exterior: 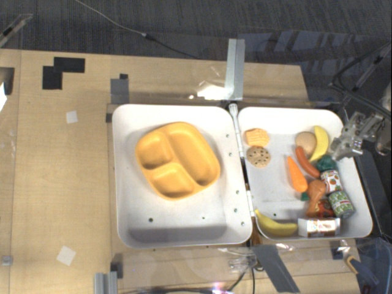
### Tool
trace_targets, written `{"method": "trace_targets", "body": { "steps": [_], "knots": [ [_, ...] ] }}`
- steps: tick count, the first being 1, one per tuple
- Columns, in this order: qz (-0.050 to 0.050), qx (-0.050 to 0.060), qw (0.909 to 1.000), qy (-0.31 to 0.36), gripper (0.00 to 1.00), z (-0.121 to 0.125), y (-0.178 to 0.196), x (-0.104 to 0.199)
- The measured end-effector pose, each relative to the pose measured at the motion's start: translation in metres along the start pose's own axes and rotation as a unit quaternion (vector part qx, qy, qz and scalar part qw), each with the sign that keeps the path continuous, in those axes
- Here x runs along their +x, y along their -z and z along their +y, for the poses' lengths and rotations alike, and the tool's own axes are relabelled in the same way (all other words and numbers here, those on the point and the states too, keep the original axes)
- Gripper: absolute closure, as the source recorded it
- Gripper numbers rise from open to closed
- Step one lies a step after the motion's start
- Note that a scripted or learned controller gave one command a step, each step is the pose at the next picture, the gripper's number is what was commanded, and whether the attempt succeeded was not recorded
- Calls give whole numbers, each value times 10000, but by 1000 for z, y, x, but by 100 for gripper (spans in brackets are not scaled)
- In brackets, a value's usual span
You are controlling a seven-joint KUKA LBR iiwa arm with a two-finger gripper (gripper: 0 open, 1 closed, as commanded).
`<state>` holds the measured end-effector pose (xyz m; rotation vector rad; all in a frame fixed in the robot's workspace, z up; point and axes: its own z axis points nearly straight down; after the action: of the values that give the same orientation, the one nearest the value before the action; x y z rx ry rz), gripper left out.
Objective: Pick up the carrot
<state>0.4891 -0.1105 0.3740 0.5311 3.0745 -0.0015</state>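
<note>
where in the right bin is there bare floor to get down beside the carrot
Bare floor of the shallow white right bin lies left of the orange toy carrot, bordered by the round chocolate-chip cookie above and the yellow toy banana below. The carrot's right side is crowded: red sausage, cans, another banana.

Two white bins, one yellow plate, one carrot, two bananas, two cans, two crackers or cookies, one sausage.

The scene is evenly and brightly lit from above; glare is seen on the bench at twelve o'clock, and detail is softened throughout.
</note>
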Motion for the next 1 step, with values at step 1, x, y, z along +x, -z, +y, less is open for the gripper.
{"method": "trace_targets", "body": {
  "steps": [1],
  "knots": [
    [80, 16, 9995, 317, 100, -80, -71, -25]
  ]
}}
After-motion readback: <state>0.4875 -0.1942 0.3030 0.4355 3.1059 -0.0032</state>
